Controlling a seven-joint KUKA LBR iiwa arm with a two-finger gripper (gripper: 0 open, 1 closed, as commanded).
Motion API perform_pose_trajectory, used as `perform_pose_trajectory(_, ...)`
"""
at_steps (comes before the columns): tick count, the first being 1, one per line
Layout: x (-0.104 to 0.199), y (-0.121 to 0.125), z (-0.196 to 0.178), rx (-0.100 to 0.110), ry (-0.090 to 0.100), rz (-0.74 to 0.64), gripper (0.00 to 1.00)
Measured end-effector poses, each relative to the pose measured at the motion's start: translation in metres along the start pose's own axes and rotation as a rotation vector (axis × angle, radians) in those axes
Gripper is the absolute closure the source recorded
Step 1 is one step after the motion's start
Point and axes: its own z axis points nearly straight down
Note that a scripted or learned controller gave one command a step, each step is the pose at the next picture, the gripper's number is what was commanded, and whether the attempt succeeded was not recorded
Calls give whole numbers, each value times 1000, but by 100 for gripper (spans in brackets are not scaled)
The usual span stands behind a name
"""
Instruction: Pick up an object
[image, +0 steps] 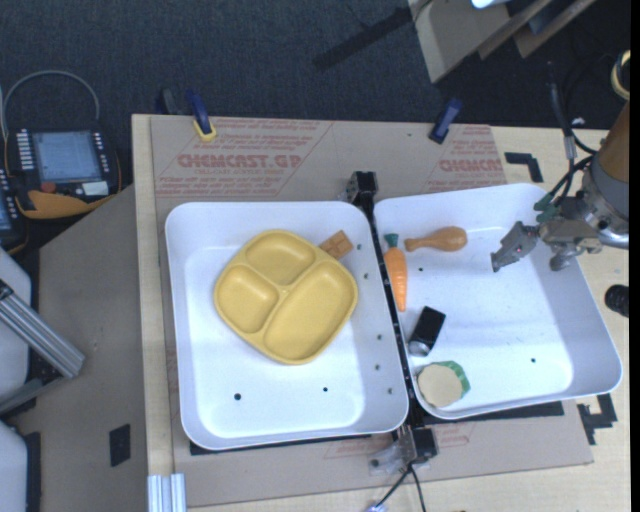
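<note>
My gripper (536, 250) hangs over the right part of the right bin (560, 350), fingers spread open with nothing between them. To its left, a tan wooden pestle-shaped piece (437, 239) lies near the bin's far edge. An orange toy carrot (397, 275) lies along the bin's left wall. A small black block (427, 328) sits below the carrot. A round tan and green disc (441, 383) rests at the bin's near left corner. All these objects lie well left of the gripper.
The left bin (200, 380) holds a yellow divided plate (286, 296) with a small brown block (337, 243) at its far edge. A black clamp (361, 186) sits between the bins at the back. The right bin's floor under the gripper is bare.
</note>
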Motion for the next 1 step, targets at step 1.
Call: perform_pose_trajectory(1, 0, 2, -6, -11, -2, -3, 0)
